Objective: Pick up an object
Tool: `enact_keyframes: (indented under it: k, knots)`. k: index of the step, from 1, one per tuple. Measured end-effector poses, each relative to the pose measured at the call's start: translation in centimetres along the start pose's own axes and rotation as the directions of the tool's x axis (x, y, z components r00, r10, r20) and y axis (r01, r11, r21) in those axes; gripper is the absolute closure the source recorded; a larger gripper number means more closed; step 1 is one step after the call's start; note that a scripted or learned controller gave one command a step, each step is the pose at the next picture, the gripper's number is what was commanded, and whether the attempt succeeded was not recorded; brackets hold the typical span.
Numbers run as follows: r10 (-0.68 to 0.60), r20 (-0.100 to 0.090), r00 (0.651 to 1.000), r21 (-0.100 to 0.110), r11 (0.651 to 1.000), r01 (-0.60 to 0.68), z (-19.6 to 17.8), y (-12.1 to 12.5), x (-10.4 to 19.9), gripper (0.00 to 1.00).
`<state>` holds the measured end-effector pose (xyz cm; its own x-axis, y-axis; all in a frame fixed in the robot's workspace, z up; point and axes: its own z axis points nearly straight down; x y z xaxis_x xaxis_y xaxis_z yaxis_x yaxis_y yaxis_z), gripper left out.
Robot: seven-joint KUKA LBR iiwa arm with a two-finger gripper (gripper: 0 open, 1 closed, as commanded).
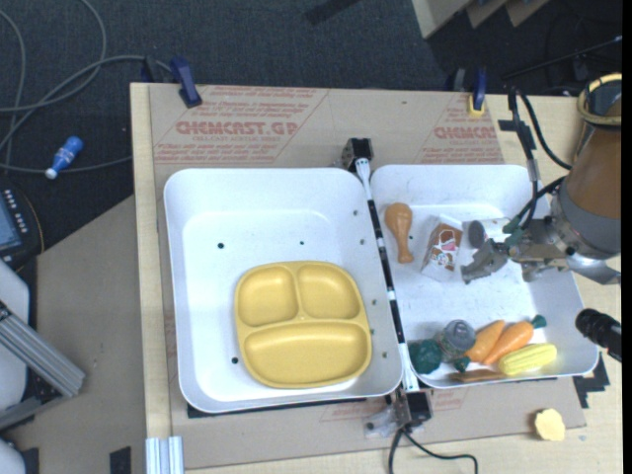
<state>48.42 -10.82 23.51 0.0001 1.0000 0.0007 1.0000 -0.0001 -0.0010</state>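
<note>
Grey two-finger gripper reaches in from right bin's right edge, low over middle of shallow white right bin. Fingers spread partly apart, nothing between them. Small clear packet with brown-and-white print lies just left of fingertips, near bin centre. Tan plastic drumstick by bin's left wall. Orange carrots, yellow corn cob, green toy along near edge. Yellow three-compartment plate sits in left white bin, toward near edge.

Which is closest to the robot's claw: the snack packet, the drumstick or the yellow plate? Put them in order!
From the gripper:
1. Snack packet, just left of it, right bin.
2. Drumstick, further left, same bin.
3. Yellow plate, farthest, left bin.
</note>
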Motion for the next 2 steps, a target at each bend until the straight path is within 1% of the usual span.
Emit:
enact_keyframes:
  k: [1, 2]
  knots:
    - [0.005, 0.007, 1.000, -0.004, 1.000, -0.005, 7.1, 7.4, -10.9, 0.00]
    - [-0.005, 0.002, 1.000, -0.006, 1.000, 0.005, 11.2, 12.7, -5.4, 0.00]
